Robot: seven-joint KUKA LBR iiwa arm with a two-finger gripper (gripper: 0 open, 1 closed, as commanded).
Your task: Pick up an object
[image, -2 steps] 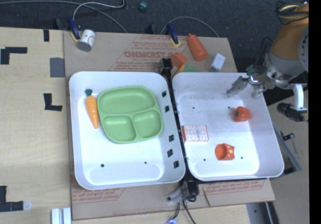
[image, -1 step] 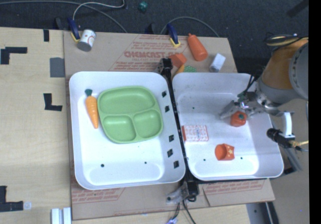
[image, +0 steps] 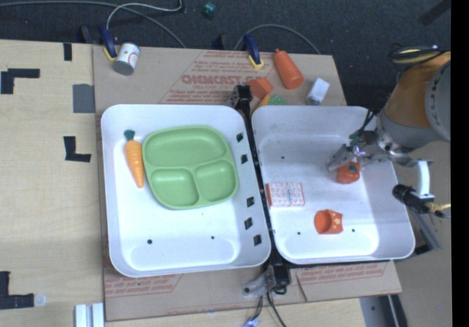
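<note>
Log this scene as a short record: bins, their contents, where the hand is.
left bin: green three-compartment plastic plate; orange toy carrot lying beside the plate's left edge
right bin: small red-orange round object; orange cup-shaped piece; flat white card with red print
hand: over the right bin, right at the round object
grip: cannot tell
outside bins: orange bottle-shaped toy on the cardboard behind

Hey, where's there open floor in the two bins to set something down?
Left bin: the front strip below the green tray; the carrot takes the narrow left gap. Right bin: the back left corner, above the card. It's crowded on the right, around the gripper, the red toy and the orange cup.
</note>
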